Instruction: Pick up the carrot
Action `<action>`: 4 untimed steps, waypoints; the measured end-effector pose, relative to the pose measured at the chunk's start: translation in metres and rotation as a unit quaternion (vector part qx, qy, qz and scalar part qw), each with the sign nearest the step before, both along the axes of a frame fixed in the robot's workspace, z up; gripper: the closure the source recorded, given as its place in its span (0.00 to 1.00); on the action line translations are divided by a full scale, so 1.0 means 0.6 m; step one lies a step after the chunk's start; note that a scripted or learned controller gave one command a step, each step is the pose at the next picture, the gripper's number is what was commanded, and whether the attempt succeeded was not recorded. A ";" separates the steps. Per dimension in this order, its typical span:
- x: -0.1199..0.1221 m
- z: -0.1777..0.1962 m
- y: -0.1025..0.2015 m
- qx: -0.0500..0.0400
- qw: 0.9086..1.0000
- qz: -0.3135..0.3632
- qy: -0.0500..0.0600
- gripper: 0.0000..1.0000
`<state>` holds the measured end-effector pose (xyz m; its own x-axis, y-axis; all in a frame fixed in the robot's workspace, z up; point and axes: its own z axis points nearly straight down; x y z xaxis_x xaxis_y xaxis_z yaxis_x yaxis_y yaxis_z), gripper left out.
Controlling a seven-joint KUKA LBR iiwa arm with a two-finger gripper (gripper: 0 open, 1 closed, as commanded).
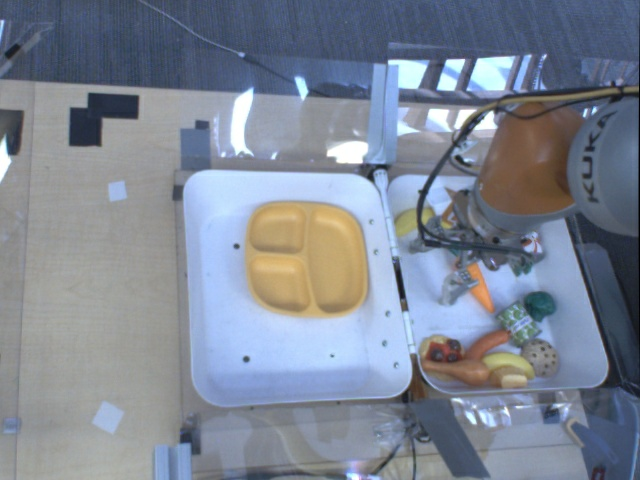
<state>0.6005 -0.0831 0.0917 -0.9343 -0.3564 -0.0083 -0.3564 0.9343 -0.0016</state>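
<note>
The pincer [468,280] hangs low in the right bin [590,363], beside the carrot [481,289]; whether it grips cannot be told, so lifting seems premature.

A dark grey ribbed carpet [300,8] fills the band from ten to two o'clock, and a thin cable [160,16] trails across it slantwise from eleven toward twelve. Below it lies the pale wooden worktop [90,298], running from nine o'clock down to seven. Black block markings [100,116] sit on it at ten o'clock, and small pale squares of tape [117,191] lie near nine and again toward seven. Clear plastic panels [290,123] edge the worktop at twelve o'clock, catching bright white glare. More clear sheeting [330,433] glints at six o'clock.
</note>
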 end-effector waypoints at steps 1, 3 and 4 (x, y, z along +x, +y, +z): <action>0.007 0.023 0.006 0.000 1.000 0.003 -0.006 1.00; 0.118 0.161 0.058 0.000 1.000 -0.006 -0.002 0.00; 0.045 -0.002 -0.037 -0.001 0.999 0.045 -0.004 0.00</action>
<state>0.6274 -0.1055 0.0902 -0.8987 -0.4384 -0.0148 -0.4383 0.8988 -0.0072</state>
